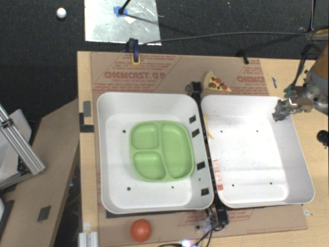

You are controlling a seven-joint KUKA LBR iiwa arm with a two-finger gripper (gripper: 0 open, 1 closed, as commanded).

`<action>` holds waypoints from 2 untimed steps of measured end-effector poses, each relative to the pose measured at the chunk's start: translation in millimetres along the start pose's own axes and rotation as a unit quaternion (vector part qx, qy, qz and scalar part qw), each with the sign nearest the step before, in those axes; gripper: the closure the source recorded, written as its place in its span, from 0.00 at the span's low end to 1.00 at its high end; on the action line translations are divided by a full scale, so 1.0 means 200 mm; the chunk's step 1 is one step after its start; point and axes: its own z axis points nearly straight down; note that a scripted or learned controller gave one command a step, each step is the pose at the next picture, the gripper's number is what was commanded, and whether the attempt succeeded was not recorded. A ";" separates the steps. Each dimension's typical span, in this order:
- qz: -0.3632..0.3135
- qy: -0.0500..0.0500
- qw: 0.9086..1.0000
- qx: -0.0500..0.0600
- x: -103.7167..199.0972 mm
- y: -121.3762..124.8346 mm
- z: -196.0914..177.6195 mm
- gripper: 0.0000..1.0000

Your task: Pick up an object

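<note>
Nearest the lens, at the bottom edge of the frame, an orange-red ball [141, 230] sits on the counter [154, 71] just below the left bin [110, 138]. That left bin, in the middle of the frame, holds a green divided tray [162, 150] lying flat near its centre; this looks the most likely thing to pick. Beside it, touching along a clipped seam, the right bin [288, 158] shows bare white floor with faint scuffs. A toy pizza slice [216, 82] lies on the counter just above the seam between the bins.

At the right edge of the frame the tool [281, 110] hovers at the upper right rim of the right bin, and nothing can be seen held in it; how far it is open I cannot tell at this size. I judge the pick not yet begun: the arm stands well apart from the tray, so the next move calls for a reach leftward across the seam, then a descent onto a tray rim.

Brown board covers the counter; dark carpet lies beyond, with a foil sheet [121, 13] at upper left and a small white ball [61, 13].
</note>
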 end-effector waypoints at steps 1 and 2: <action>-0.002 0.002 1.000 0.003 0.26 0.08 0.07 1.00; -0.002 0.002 1.000 0.003 0.48 0.17 0.10 1.00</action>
